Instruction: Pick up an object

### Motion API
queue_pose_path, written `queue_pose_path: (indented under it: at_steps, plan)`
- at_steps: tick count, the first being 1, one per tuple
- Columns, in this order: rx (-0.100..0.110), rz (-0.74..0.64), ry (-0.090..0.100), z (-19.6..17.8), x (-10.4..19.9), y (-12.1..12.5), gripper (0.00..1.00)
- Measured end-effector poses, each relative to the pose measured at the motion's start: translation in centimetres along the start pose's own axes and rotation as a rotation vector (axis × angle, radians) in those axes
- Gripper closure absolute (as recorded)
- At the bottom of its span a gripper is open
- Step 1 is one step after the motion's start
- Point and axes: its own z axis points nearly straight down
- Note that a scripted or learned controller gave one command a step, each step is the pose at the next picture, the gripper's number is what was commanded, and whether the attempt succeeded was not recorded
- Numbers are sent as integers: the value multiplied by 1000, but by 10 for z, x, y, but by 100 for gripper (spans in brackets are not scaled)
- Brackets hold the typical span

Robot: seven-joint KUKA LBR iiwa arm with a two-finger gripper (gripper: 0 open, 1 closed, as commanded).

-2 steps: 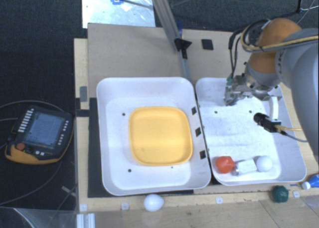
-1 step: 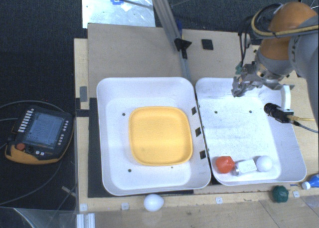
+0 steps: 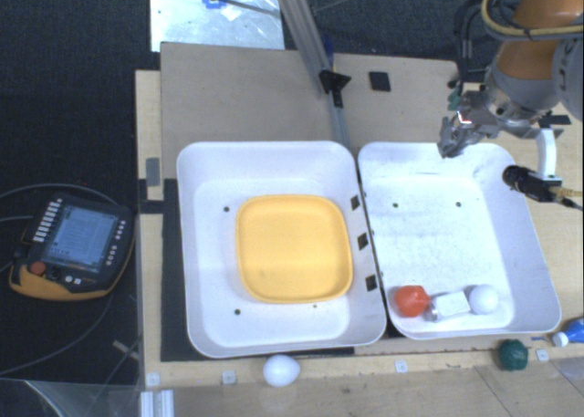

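The right bin [image 3: 456, 224] holds a small red-orange object [image 3: 410, 300], a white rectangular piece [image 3: 449, 305] and a white ball [image 3: 483, 298], all bunched along its near edge. My gripper [image 3: 452, 143] hangs over the far edge of that bin, well away from those objects. Nothing shows beneath it. The left bin [image 3: 205, 224] carries a yellow square plate [image 3: 294, 247] in its middle.
A white egg-shaped object [image 3: 281, 370] lies on the bench in front of the left bin. A dark green ball [image 3: 512, 354] sits off the right bin's near corner. A teach pendant [image 3: 71, 244] rests at far left. A metal pole [image 3: 306, 23] slants over the bench's back.
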Motion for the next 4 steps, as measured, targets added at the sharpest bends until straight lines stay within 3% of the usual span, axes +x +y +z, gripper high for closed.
queue_pose_path:
  at_steps: [1, 4]
  plan:
    - [2, 0, 0, -32, 0, 1, 100]
    - [6, -2, 2, -22, 135, -72, 100]
